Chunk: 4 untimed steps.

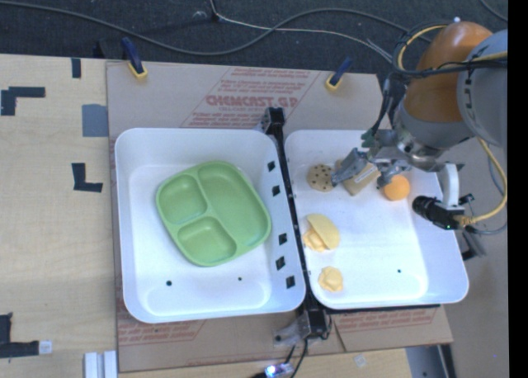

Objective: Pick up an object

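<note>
On the bench (pixel 49 228), seen from above at a slant, 2 shallow white bins sit side by side on a sheet of printed cardboard (pixel 247 96). Filling most of the left bin (pixel 132 153) is a green divided plate (pixel 213 212) with 3 compartments. Scattered in the right bin (pixel 429 285) are small food-like objects: a brown cookie (pixel 321 177) near the back left, a tan block (pixel 361 180) just beside it, an orange ball (pixel 397 188) to the right, and 2 yellow pieces, the larger yellow piece (pixel 321 233) near the divider and the smaller yellow piece (pixel 331 280) toward the front. From the right, the grey arm (pixel 462 112) with its orange band reaches over the back of this bin, its upper part cut off by the frame. Low over the tan block hangs the gripper (pixel 356 167), dark and blurred; whether its fingers are spread or pressed together cannot be made out, and whether it touches the block is unclear. Black cables (pixel 247 21) trail across the dark floor behind.
</note>
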Each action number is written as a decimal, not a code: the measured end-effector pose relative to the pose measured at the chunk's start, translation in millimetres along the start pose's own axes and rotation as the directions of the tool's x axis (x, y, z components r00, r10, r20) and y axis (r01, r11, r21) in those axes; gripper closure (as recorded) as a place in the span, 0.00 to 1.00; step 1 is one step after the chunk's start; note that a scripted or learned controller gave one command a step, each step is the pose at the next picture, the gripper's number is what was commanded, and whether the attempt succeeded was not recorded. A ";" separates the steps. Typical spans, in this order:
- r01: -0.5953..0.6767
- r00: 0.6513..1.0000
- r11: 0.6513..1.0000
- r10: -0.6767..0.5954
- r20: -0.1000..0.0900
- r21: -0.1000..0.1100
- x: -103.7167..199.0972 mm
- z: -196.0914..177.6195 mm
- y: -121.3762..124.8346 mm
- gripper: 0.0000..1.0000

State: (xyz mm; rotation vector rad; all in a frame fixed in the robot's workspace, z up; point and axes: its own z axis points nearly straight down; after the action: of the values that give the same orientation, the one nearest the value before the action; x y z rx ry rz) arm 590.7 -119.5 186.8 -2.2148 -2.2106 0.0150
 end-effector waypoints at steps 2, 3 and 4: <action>0.003 1.000 1.000 -0.003 0.003 -0.012 2.0 35.0 4.3 0.00; 0.003 1.000 1.000 -0.003 0.003 -0.013 0.3 97.4 6.9 0.00; 0.003 1.000 1.000 -0.003 0.003 -0.015 0.7 101.2 7.3 0.00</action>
State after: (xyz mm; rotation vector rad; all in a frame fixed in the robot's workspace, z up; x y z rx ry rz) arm 596.5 -118.6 85.5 -2.2198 -2.2230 0.0015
